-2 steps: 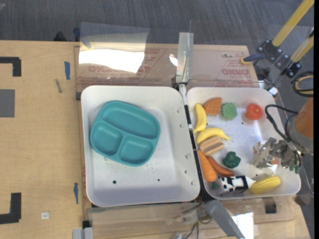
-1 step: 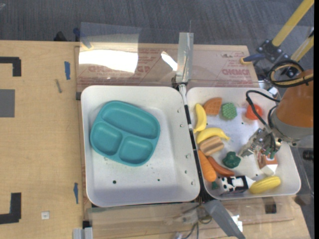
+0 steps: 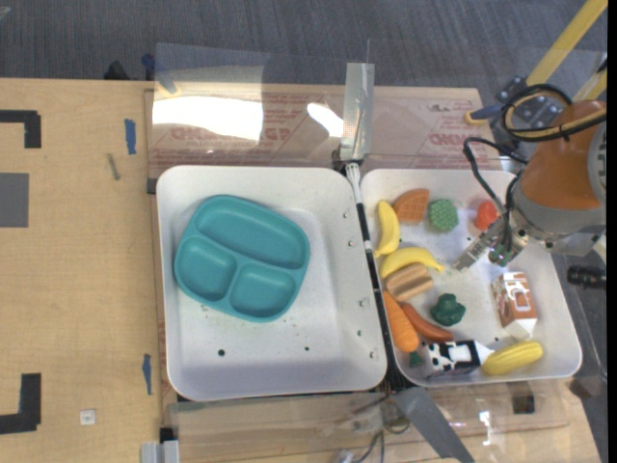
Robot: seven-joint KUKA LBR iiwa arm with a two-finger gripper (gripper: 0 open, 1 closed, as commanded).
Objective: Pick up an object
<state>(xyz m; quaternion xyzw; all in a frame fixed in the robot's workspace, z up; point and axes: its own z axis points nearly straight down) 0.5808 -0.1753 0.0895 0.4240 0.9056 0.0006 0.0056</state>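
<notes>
While the grey two-finger gripper hangs over the right white bin, jaws narrow and holding nothing, descend squarely onto the dark green plastic broccoli just below-left of them.

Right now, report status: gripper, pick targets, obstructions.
Gripper over right bin, nothing seen held. Milk carton just below it. Toy food crowds bin.
</notes>
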